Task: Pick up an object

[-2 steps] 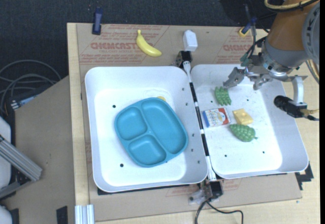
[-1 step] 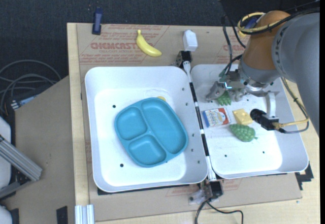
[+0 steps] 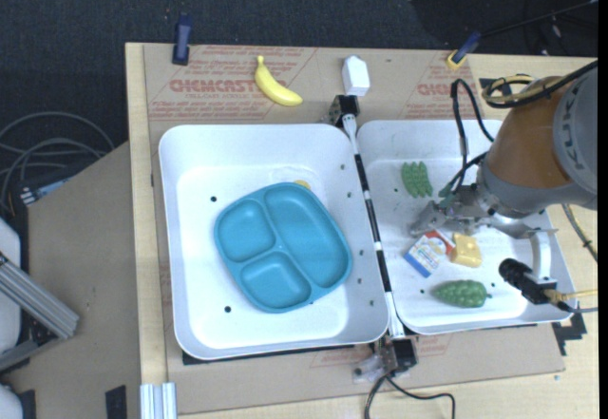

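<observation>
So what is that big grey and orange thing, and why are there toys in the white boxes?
That is a robot arm. It reaches in from the right, and one camera up above looks down on it at a slant. At its end is a gripper with two fingers for picking things up; it hangs over the right bin.

In that bin lie small toy foods: a bumpy green one, a leafy green one, a yellow piece like cheese and a little colourful packet. The left bin holds a blue divided plate. A toy banana lies on the bench behind the bins. I cannot see anything held.
</observation>
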